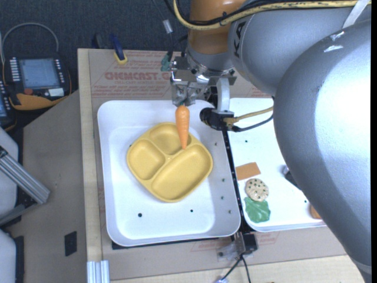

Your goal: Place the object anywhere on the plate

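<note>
An orange carrot (182, 126) is seen hanging upright, thick end up and narrow tip down, over the upper part of a yellow plate (169, 161). Whether the tip touches the plate cannot be told. The plate is divided into three compartments, two small ones and one large, and is set at a slant in the middle of the left white bin (123, 217).

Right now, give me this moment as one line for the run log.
arm: over left bin | gripper: shut on carrot, top end | carrot: hangs upright over yellow divided plate | release: not yet
</note>
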